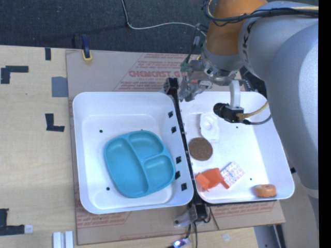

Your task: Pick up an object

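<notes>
My gripper (190,88) hangs over the far end of the divider between the two bins, at the right bin's back left corner. It is above the bin floor with nothing visibly in it. In the right bin (258,138) lie a small white object (208,126), a brown round disc (200,149), an orange block (209,180), a red-and-white patterned packet (232,173) and a small brown doughnut-like piece (266,190). The white object is the one nearest the gripper, a little in front of it. A blue divided plate (139,162) lies in the left bin (88,118).
The grey arm with its orange band (232,14) covers the right bin's back right part. A black cable fitting (227,111) hangs off the wrist over the bin. The raised divider (178,133) separates the bins. Cardboard (129,71) lies under both.
</notes>
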Motion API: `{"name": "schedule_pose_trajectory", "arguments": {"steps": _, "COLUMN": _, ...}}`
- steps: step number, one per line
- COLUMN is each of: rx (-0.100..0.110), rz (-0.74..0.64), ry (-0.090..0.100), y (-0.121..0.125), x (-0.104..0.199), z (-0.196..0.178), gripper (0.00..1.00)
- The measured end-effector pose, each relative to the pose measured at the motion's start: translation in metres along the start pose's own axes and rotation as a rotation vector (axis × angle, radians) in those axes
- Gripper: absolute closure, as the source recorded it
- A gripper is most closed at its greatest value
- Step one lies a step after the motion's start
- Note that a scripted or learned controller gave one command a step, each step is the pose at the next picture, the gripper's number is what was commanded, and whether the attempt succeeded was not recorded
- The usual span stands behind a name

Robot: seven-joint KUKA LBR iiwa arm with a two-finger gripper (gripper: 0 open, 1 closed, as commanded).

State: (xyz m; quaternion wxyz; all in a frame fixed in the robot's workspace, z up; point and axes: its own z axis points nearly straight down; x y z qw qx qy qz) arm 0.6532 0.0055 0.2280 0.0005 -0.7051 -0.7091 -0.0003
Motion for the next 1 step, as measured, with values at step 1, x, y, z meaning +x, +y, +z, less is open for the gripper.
{"name": "schedule_pose_trajectory", "arguments": {"steps": 1, "rx": 0.001, "rz": 0.002, "ry": -0.002, "y": 0.0041, "x": 0.0426, "z": 0.0049, "gripper": 1.00}}
